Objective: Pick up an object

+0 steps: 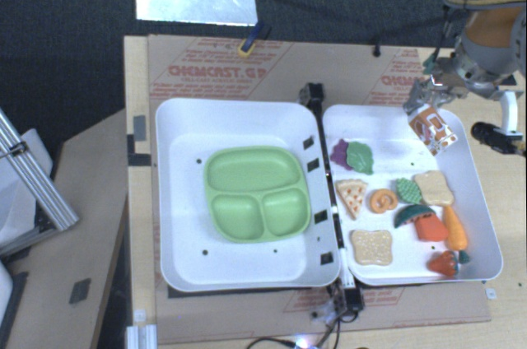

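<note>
My gripper point(425, 102) hangs over the far right corner of the right bin point(486, 248), under the arm's orange band. It is shut on an orange and white packet point(434, 130), whose top end sits between the fingers while the rest hangs tilted over the bin's rim. Below it in the same bin lie several toy foods: purple grapes point(339, 150), a green leaf point(361, 157), a pizza slice point(352, 196), a pretzel point(382, 200), a bread slice point(434, 188), a carrot point(455, 229) and a toast point(372, 247).
The left bin point(177, 174) holds a green divided plate point(257, 193). A black hinge strip point(323, 174) runs between the bins. A red and dark green piece point(417, 221) and a red fruit point(443, 262) lie near the right bin's front corner. A black fixture point(494, 137) sticks out beside the bin.
</note>
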`<state>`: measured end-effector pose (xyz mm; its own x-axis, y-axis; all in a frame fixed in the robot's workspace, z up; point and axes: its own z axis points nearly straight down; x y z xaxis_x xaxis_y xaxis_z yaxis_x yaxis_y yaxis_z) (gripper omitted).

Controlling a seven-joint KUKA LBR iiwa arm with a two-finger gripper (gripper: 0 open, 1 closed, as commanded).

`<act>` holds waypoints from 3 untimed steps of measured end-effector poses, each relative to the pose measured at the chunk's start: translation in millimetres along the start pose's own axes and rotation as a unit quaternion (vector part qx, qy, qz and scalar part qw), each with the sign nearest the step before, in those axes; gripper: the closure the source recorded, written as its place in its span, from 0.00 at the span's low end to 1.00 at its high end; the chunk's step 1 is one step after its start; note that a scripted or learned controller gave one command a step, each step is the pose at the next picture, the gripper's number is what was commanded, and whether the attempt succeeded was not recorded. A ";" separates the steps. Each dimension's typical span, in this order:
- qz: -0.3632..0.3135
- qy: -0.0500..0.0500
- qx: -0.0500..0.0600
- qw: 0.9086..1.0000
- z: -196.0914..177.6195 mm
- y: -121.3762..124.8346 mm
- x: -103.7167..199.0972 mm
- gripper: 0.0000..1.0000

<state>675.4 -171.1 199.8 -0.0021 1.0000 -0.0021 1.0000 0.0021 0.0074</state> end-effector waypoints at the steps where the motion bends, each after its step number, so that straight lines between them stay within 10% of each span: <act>1: -0.001 0.001 0.001 1.000 -27.1 1.5 -0.1 1.00; 3: -0.003 0.002 0.004 1.000 -38.8 -42.3 99.0 1.00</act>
<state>632.6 -72.1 238.1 -0.0084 1.0000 0.0016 1.0000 0.0084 0.0002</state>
